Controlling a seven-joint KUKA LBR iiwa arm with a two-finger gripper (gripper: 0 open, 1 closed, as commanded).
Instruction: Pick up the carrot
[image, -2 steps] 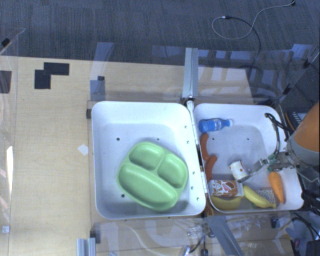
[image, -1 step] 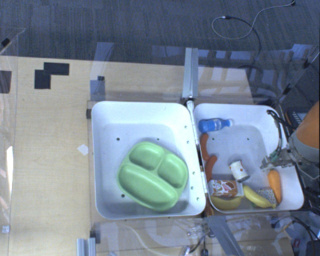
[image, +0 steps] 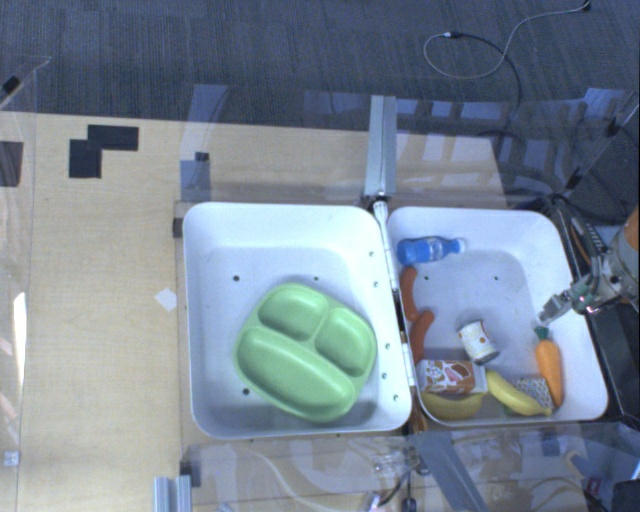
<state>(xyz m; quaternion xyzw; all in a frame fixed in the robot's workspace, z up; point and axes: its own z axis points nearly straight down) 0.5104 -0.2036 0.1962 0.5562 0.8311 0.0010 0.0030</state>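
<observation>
orange carrot (image: 549, 371) lies lengthwise by right bin's (image: 575, 255) right wall.

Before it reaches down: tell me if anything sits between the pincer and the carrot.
Nothing visible does. The pincer hangs just above the carrot's green top, near the right bin's right wall. The banana and small can lie to its left, off that path.

bins 2 (image: 200, 300) | green plate 1 (image: 306, 350) | carrot 1 (image: 549, 370) | bottle 1 (image: 428, 249) | bananas 2 (image: 517, 395) | can 1 (image: 478, 342)
</observation>
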